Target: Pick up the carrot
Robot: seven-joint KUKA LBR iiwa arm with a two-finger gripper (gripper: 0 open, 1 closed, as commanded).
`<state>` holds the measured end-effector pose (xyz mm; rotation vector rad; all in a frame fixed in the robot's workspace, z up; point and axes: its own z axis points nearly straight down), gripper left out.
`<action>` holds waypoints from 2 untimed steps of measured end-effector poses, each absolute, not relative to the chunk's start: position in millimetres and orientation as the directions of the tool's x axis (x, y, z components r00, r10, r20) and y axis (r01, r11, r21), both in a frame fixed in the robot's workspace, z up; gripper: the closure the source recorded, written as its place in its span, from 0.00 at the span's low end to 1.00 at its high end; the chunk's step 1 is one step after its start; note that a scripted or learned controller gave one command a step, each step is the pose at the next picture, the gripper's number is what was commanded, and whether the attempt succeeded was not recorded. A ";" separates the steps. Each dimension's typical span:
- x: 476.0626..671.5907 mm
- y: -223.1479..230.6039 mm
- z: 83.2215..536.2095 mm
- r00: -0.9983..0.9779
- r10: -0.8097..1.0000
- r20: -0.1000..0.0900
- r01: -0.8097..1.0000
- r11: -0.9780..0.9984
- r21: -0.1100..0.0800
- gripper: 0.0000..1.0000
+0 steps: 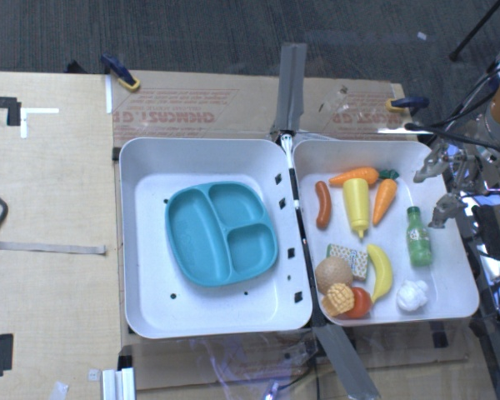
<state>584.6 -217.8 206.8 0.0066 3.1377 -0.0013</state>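
An orange carrot (pixel 384 200) lies in the right bin (pixel 462 307), pointing down-left, with a green top (pixel 389 174) at its upper end. A second orange, carrot-like piece (pixel 354 176) lies crosswise just left of that top. My gripper (pixel 434 192) hovers over the bin's right side, right of the carrot and apart from it. Its fingers (pixel 426 168) are spread open with nothing between them.
Around the carrot lie a yellow bottle (pixel 357 206), a sausage (pixel 322 204), a green bottle (pixel 417 237), a banana (pixel 381 271), a brown round fruit (pixel 333 271), a tomato (pixel 360 303) and a white lump (pixel 412 295). The left bin (pixel 142 248) holds a teal divided plate (pixel 223 232).
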 end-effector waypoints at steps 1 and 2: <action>606.7 -210.6 118.7 -0.983 0.183 -0.011 0.183 0.983 -0.001 0.00; 640.0 -197.3 95.6 -0.963 0.268 -0.009 0.268 0.963 0.000 0.00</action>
